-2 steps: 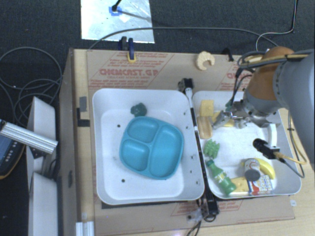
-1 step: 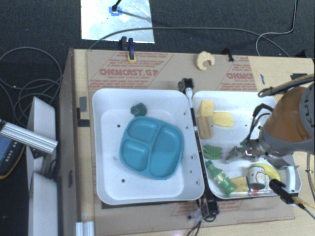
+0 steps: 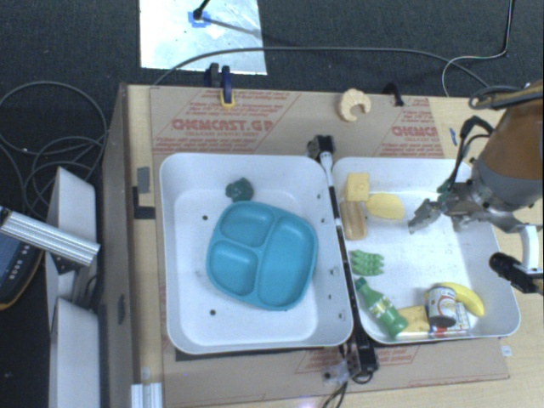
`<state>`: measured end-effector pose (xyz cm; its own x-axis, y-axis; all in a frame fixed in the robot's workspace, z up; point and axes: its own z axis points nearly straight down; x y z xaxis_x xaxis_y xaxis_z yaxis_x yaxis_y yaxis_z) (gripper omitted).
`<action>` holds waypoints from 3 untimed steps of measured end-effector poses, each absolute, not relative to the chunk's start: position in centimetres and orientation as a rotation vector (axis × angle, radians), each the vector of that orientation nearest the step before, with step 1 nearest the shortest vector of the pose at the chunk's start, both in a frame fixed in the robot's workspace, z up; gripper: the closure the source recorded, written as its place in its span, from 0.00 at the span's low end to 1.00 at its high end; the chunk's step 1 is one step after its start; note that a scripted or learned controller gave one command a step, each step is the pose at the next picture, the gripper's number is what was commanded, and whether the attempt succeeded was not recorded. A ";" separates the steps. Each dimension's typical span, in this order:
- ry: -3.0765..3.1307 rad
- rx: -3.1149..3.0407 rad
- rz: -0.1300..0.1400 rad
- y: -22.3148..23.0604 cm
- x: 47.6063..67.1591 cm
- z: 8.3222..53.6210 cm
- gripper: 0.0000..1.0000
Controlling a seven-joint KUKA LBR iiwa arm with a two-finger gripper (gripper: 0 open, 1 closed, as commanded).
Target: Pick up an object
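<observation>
- Camera view looks down on two white bins side by side: the left bin point(image 3: 183, 228) holds a blue divided plate point(image 3: 262, 256) lying flat in its middle, with a small dark green object point(image 3: 240, 189) just beyond the plate's far edge.
- All the easy candidates for picking sit in the right bin point(image 3: 476, 266), mostly crowded along its left wall and near edge, which leaves the bin's middle bare for the arm to work over.
- A pale yellow block point(image 3: 358, 186) and a tan block point(image 3: 353, 220) lie against the left wall, and a yellow lemon-shaped piece point(image 3: 385, 206) rests just beside them.
- Lower down are a green leafy toy point(image 3: 367, 263), a green bottle point(image 3: 380, 306) lying on its side, a small can point(image 3: 442, 305) and a banana point(image 3: 467, 298) touching it.
- The gripper point(image 3: 422, 220) hangs over the upper middle of the right bin, its tip towards the lemon-shaped piece but apart from it; nothing is visibly gripped, and I cannot tell how wide it is set.
- Judging by that aim, the lemon-shaped piece looks the likeliest target, being the nearest thing to the tip.
- A cream-coloured piece point(image 3: 354, 104) lies on the cardboard beyond the bins.
</observation>
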<state>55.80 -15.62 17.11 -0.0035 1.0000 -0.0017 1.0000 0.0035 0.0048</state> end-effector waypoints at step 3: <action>2.225 2.204 0.008 -14.0 66.8 9.9 1.00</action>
